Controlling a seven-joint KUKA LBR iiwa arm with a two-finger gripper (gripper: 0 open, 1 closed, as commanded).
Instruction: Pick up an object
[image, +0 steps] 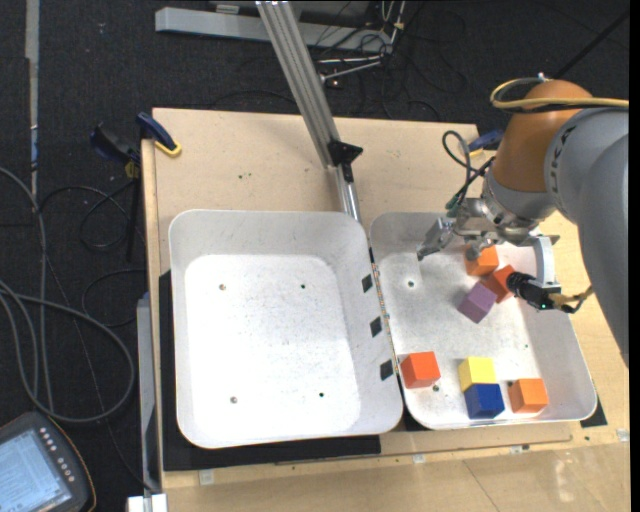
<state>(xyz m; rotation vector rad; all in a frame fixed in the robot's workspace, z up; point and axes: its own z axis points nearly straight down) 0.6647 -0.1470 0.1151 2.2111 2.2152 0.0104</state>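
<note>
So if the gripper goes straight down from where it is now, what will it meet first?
Most likely the orange block directly under the gripper, in the right bin. The purple block lies just beside it, toward the camera. Depth is hard to judge from this slanted view, so this is only probable.

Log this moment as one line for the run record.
arm: over right bin | tool: above orange block and purple block | grasp: unconfirmed | left bin: untouched
</note>
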